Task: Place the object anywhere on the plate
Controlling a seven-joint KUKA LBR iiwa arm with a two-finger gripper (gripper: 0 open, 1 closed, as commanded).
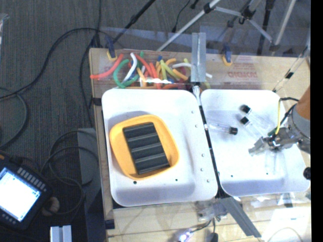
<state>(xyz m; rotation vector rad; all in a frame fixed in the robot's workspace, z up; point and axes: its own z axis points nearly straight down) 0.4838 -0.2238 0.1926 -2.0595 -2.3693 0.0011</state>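
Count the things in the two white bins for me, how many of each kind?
Yellow plate: 1
Dark ridged block on the plate: 1
Clear tubes with black caps, in the right bin: 3 ()
Total: 5

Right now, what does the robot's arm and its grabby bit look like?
The arm comes in from the right, grey with an orange band near the wrist. Its tool is small, pale grey metal. A yellow cable and a thin dark one loop down beside it.
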